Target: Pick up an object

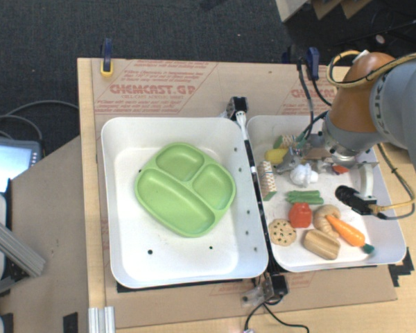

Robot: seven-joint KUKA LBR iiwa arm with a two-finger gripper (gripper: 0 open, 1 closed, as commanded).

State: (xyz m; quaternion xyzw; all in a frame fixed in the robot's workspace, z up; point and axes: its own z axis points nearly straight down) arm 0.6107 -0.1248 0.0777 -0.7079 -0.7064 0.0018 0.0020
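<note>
The right bin (pixel 388 245) holds several toy foods: a chocolate-chip cookie (pixel 282 232), a red piece (pixel 300 216), a green bean pod (pixel 304 197), an orange carrot (pixel 347 231), a tan bread roll (pixel 322 244), a white lumpy piece (pixel 304 175), a yellow piece (pixel 275 155) and a striped piece (pixel 267 180). My gripper (pixel 309 157) hangs low over the bin's back part, just above the white lumpy piece and right of the yellow piece. The wrist body hides its tips.
The left bin (pixel 125 241) carries a green divided plate (pixel 186 189). A black clamp (pixel 237 107) sits at the top of the seam between the bins. Cables and a black fitting (pixel 356 201) trail from the arm over the right bin's right side.
</note>
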